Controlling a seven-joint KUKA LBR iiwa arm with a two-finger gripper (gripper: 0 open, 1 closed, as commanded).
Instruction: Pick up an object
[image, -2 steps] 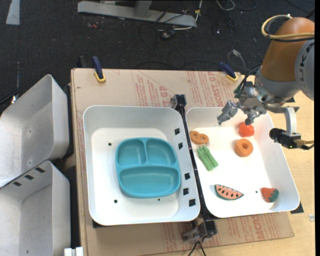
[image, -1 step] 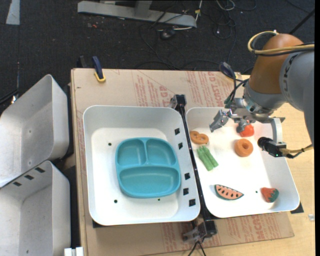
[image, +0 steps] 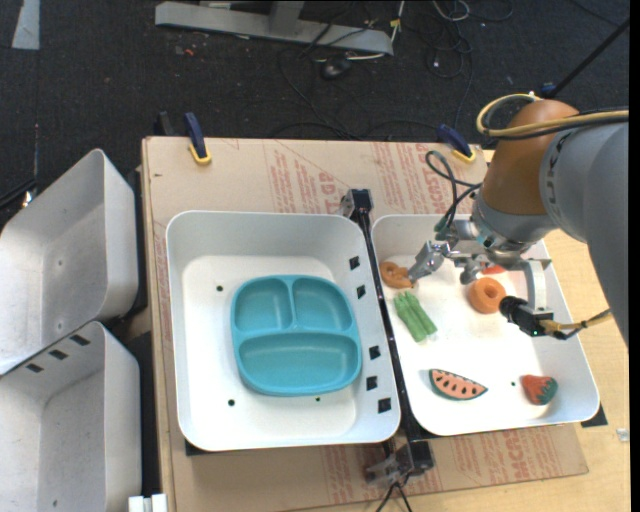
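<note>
my jaws (image: 432, 258) hang low in the right bin (image: 575, 345), over its upper left part, reaching in from the right. they look spread, with nothing between them, though the view is small and i say that with some caution. they sit just beside the orange piece (image: 395, 274) by the bin's left wall, which i judge to be the thing i am lined up on, since it is the nearest object.

the green piece (image: 415, 316) lies just below it, slanted, close enough that a careless close could nudge it. the orange ring (image: 487, 294) rests under my wrist, near a black cable end. the watermelon slice (image: 457, 384) and the strawberry (image: 539, 388) lie well apart along the bin's lower edge, flat on the floor and free to take from above.

the left bin (image: 190, 330) holds a blue tray (image: 296, 335) with three compartments, set squarely in the middle. both bins sit side by side on the tabletop (image: 300, 175), so a lifted thing could cross over easily.

nothing is picked up yet.
</note>
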